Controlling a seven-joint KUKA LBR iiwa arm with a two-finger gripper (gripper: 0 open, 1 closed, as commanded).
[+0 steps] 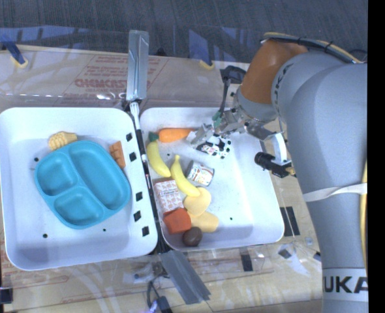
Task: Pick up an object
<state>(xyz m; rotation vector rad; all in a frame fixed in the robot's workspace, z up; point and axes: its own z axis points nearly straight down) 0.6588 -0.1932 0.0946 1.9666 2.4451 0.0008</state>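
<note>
Arm: I see it [323,129] reaching in from the right, its orange-banded wrist bent down over the far part of the right bin [258,223].

End effector: I place it [216,126] low in the right bin, right at a small black-and-white object [214,148] that looks like a toy cow. From this slanted view I cannot tell how the tool is set, or whether it has anything in it.

Likely target: the cow toy, judging by how close the tool is to it (the carrot [174,135] just to its left is the other candidate).

Right bin contents: the carrot near the far wall; two bananas [169,168] along the left side; a small can [200,175] beside them; a flat red-and-white packet [168,194]; pale yellow pieces [199,207] nearer me; a red block [177,221]; a dark round thing [192,237] by the near wall.

Left bin: it [16,240] carries a blue divided tray [81,182], a corn cob [62,139] at the tray's far corner, and a small orange piece [118,154] by the divider.

Progress: I judge this as the approach or grasp stage. Nothing is visibly lifted; every object appears to rest on the bin floor.

Left to do: secure one object and raise it clear of the bin.

Risk: the cluttered left side of the right bin could spoil a grasp there; the cow toy stands more apart.
</note>
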